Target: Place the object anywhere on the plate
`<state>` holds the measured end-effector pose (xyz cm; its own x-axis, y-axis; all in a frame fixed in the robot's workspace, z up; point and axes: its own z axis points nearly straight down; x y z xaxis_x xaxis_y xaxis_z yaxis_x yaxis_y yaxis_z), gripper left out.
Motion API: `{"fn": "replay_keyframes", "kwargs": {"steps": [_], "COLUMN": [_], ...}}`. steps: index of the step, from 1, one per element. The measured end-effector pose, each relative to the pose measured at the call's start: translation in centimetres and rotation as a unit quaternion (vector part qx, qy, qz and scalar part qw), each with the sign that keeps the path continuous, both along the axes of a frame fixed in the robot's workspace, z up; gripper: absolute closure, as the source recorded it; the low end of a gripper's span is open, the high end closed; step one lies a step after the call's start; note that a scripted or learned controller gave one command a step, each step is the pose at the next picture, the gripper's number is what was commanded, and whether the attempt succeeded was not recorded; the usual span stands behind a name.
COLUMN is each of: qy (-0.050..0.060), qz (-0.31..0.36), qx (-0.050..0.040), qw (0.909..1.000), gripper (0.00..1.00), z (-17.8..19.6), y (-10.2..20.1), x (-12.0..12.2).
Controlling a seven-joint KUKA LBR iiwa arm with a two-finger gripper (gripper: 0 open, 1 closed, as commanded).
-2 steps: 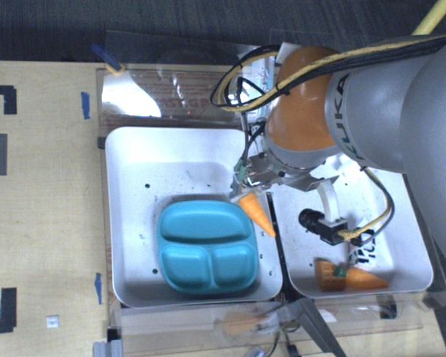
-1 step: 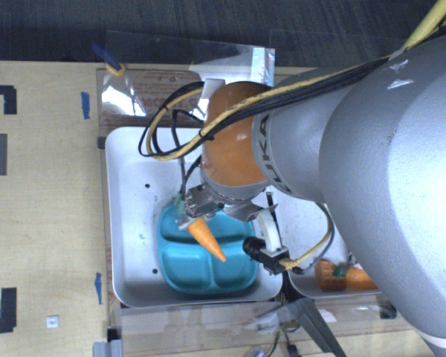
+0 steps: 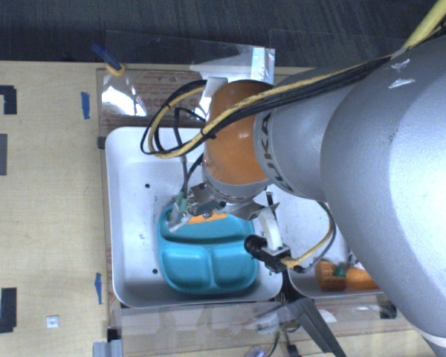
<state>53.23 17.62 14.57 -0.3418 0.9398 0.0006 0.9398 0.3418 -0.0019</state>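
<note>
1 blue plate (image 3: 207, 262) in left bin (image 3: 126, 222); 1 orange object (image 3: 340, 276) in right bin; hand (image 3: 184, 213) state unclear.

Big grey arm (image 3: 386, 162) comes in from the right & bends down. Orange band (image 3: 234, 136) sits just above the wrist. Gripper (image 3: 197, 213) points down, low, w/ yellow & black cables looping round it.
</note>
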Motion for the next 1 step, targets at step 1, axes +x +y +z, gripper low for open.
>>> {"fn": "replay_keyframes", "kwargs": {"steps": [1], "qy": [-0.004], "qz": [-0.015], "qx": [0.0016], "qw": [0.9999], "gripper": [0.00], "z": [7.99], "y": [3.62], "x": [2.21]}}
